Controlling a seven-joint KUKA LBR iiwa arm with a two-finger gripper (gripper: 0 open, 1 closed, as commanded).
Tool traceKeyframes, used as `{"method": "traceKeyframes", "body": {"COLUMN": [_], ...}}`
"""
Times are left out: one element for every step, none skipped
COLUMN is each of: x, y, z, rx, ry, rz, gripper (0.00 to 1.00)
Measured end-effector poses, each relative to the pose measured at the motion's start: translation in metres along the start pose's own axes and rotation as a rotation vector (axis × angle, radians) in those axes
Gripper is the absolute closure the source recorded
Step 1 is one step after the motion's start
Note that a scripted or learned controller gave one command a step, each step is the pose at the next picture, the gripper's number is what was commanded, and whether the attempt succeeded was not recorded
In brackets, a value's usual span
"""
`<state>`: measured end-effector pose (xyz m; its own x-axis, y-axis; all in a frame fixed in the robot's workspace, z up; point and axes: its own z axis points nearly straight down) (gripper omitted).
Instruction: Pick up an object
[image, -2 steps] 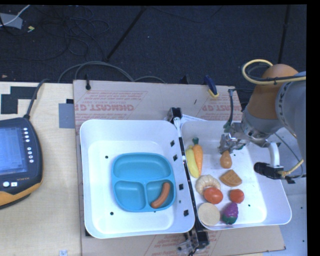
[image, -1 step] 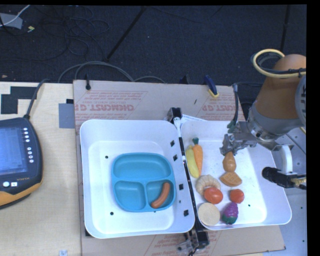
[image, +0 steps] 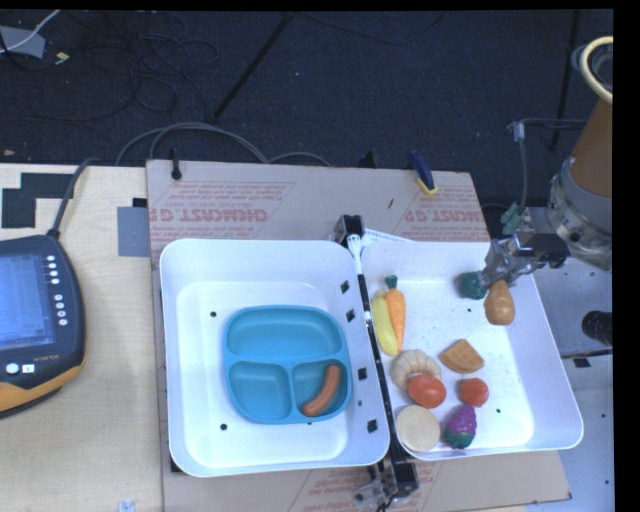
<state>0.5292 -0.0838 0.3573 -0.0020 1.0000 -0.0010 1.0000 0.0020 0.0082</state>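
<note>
My gripper (image: 498, 279) hangs over the far right part of the right bin (image: 545, 385). It is shut on the top of a brown potato-shaped piece (image: 499, 305), which hangs upright under the fingertips. A small teal object (image: 470, 286) lies just left of the potato. Further toy foods in this bin are a carrot (image: 397, 312), a yellow piece (image: 384, 322), a beige bun (image: 411, 365), a red tomato (image: 427, 391), an orange slice (image: 461, 356), a small red ball (image: 473, 391), a purple eggplant (image: 460, 425) and a pale disc (image: 418, 428).
The left bin (image: 195, 290) holds a blue divided plate (image: 280, 350) with a brown sausage (image: 322, 390) in its right compartment. A black divider (image: 362, 340) runs between the bins. A teach pendant (image: 30, 310) lies on the bench at far left.
</note>
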Motion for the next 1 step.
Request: {"method": "traceKeyframes", "body": {"x": [0.0052], "y": [-0.0376], "z": [0.0838], "rx": [0.023], "ry": [0.003], "rz": [0.002], "gripper": [1.0]}}
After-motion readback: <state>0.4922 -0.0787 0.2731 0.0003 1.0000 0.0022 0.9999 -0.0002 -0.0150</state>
